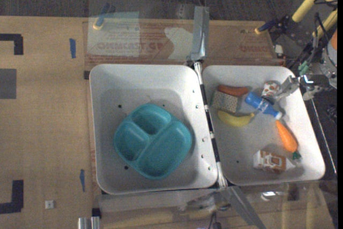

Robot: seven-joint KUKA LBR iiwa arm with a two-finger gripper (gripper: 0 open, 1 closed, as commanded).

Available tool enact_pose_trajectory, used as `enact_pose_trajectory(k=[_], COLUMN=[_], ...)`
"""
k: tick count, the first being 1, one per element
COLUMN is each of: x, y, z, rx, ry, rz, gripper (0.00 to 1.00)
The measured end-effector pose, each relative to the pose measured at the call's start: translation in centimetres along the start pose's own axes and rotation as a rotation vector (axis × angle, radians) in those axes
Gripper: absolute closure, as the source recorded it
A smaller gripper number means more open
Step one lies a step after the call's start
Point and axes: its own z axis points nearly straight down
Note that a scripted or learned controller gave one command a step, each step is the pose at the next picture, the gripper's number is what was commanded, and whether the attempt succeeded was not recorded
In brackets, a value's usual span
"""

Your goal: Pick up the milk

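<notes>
The milk carton [269,161], white with orange-brown print, lies on its side near the front of the right bin [311,115]. My gripper [290,86] reaches in over that bin's back right corner, far behind the carton and well apart from it. Its tip sits right next to a small white and red pack [270,88]; whether it touches the pack I cannot tell.
The right bin also holds a blue bottle [262,104], a banana [236,118], a carrot [288,137], a sausage [233,90] and a tan block [225,100]. A teal divided plate [153,140] lies in the left bin [107,88]. Cables and yellow bars stand at the back right.
</notes>
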Motion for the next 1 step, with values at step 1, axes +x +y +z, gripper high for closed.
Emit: enact_pose_trajectory(k=[1], x=[2.09], y=[2.04], z=[-10.69], rx=[-0.004], ry=[-0.002], rz=[-0.160], gripper=[0.00])
